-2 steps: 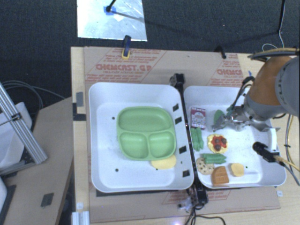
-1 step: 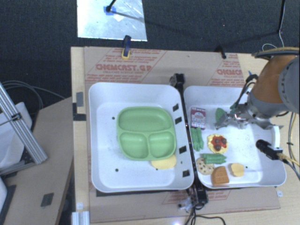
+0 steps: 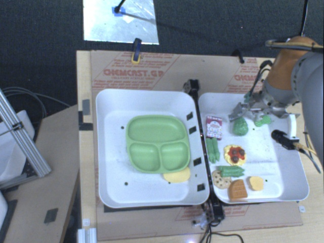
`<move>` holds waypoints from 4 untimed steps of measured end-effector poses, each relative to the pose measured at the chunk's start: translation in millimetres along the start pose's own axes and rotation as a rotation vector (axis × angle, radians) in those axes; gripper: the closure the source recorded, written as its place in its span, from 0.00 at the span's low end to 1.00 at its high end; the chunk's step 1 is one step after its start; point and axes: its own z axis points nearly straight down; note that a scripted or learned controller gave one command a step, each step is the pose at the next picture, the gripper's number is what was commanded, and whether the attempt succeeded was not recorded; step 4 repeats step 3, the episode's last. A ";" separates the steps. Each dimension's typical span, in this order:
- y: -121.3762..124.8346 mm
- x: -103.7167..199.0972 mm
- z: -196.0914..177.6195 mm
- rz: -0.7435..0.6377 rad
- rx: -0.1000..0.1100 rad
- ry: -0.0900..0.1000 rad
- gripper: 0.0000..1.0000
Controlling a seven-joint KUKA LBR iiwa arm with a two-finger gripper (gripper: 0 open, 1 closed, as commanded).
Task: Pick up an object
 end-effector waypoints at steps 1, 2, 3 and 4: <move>-22.4 -0.8 1.2 0.005 0.008 0.001 0.00; -20.2 -0.8 -10.6 0.000 0.003 0.000 1.00; 17.9 68.2 -78.3 -0.005 -0.003 0.002 1.00; 17.9 68.2 -78.3 -0.005 -0.003 0.002 1.00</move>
